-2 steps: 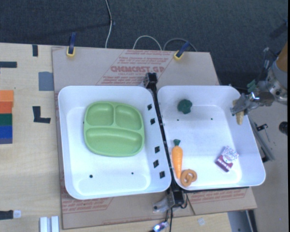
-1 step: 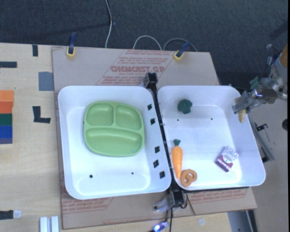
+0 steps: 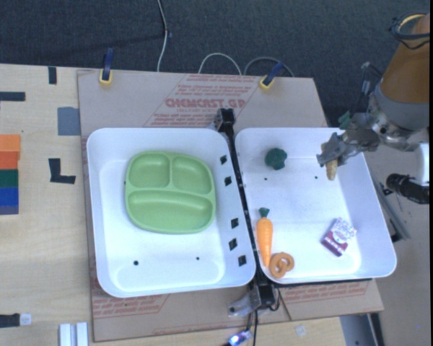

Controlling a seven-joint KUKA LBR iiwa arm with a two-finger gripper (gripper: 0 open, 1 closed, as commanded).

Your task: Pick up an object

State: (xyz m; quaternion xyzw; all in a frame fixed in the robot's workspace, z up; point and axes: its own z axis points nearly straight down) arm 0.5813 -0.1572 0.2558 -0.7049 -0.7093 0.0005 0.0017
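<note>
Hand (image 3: 332, 157) over right bin's (image 3: 368, 200) far right edge, gripping a small tan object (image 3: 332, 169). Carrot (image 3: 264, 234), pretzel (image 3: 281, 264), purple packet (image 3: 337, 237), green lump (image 3: 276, 158) lie in bin.

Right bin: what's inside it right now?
A green broccoli piece, a carrot, a pretzel and a purple packet. The tool overhangs the far right corner, hiding the floor beneath.

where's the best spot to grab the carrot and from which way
Probably across the middle of the carrot's orange body, coming straight down from above. It lies flat and long, close to the right bin's left wall, green top away from the camera, with the pretzel at its tip. Fingers closing across its narrow width would likely avoid both, though the wall side looks tight.
</note>
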